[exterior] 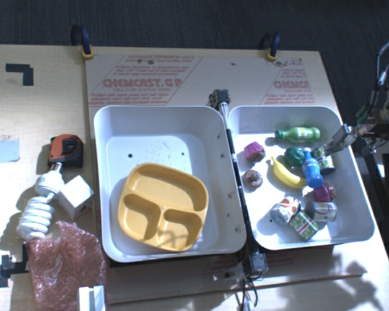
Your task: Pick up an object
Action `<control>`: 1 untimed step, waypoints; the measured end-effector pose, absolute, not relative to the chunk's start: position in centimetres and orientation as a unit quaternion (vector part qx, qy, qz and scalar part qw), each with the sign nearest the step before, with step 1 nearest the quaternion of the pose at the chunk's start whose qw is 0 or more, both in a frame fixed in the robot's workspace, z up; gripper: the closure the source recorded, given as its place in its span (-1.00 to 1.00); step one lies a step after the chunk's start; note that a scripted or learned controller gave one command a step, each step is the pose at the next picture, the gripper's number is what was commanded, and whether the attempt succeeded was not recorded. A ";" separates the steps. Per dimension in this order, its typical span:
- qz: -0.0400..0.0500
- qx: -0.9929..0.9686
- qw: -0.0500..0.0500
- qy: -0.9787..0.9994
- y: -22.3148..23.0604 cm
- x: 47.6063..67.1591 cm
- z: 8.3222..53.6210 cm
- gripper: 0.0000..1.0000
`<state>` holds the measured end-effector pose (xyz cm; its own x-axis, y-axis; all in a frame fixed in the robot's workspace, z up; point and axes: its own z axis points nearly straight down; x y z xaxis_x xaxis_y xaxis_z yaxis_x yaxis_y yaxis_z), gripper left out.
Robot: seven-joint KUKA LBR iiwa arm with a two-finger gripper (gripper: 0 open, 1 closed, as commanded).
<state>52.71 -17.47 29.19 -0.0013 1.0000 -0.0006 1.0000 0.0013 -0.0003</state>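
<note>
The right bin (356, 229) holds several small objects. Among them are a green bottle (298, 134), a yellow banana (285, 173), a blue bottle (310, 168), a purple piece (253, 151), a brown donut (251, 179), a can (324, 210) and two small cartons (304, 226). My gripper (340, 138) reaches in from the right, over the bin's upper right part. It is just right of the green bottle and above the blue bottle. Nothing shows in its grasp.
The left bin (110, 135) holds a yellow divided tray (163, 206). On the bench to the left lie a tape measure (67, 149), a spiral light bulb (40, 206), a white cube (76, 192) and a crumpled red bag (65, 258). Clamps (84, 41) hold the board at the back.
</note>
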 end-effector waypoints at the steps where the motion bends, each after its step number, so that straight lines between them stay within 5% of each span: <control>1: 0.000 0.708 0.000 0.707 -19.2 53.8 13.4 -1.00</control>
